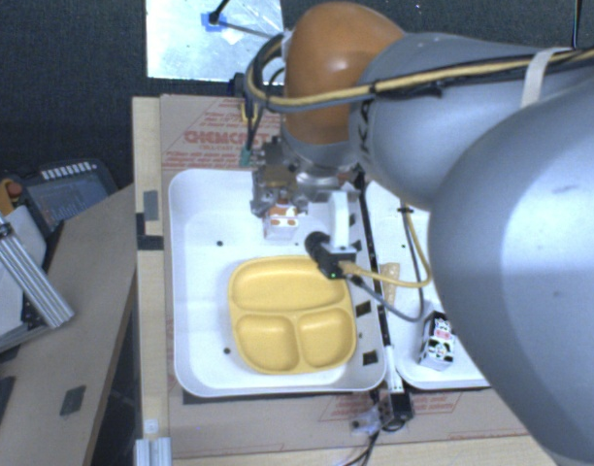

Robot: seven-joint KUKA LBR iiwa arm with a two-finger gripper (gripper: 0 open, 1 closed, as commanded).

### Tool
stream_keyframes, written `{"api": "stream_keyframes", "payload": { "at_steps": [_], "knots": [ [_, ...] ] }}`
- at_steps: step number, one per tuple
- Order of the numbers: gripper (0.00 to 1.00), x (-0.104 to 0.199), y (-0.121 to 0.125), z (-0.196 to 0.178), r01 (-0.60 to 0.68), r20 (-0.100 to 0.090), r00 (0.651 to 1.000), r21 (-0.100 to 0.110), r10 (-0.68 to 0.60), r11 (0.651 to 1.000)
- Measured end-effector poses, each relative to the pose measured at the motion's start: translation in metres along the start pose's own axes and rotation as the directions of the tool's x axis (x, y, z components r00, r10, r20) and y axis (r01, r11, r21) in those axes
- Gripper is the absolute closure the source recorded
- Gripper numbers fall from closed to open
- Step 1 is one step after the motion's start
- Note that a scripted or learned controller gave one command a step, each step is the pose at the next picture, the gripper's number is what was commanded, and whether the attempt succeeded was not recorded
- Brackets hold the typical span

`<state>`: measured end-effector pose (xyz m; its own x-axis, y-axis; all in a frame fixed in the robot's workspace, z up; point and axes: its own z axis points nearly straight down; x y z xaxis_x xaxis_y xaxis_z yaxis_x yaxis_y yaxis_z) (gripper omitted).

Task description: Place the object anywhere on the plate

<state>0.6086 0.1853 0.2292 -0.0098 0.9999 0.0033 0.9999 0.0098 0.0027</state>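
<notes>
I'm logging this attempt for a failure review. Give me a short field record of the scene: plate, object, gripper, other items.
plate: yellow three-compartment plastic plate, in the left white bin, nothing on it
object: small white-and-orange block, just beyond the plate's far rim, under the gripper
gripper: two-finger gripper, directly over the block; grasp cannot be judged
other items: small black-and-white toy figure in the right white bin

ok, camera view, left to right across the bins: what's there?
Yellow plate in the left bin → black-and-white toy in the right bin. The gripper hangs above the left bin, beyond the plate.
</notes>
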Motion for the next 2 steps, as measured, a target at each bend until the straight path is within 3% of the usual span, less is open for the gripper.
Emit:
{"api": "stream_keyframes", "payload": {
  "at_steps": [1, 2],
  "knots": [
    [1.00, -0.0118, -0.0024, 0.0088, -0.010, 0.004, 1.000, 0.002, 0.010, 1.000],
    [0.00, -0.0118, -0.0023, 0.0088, -0.009, 0.004, 1.000, 0.002, 0.009, 1.000]
  ]
}}
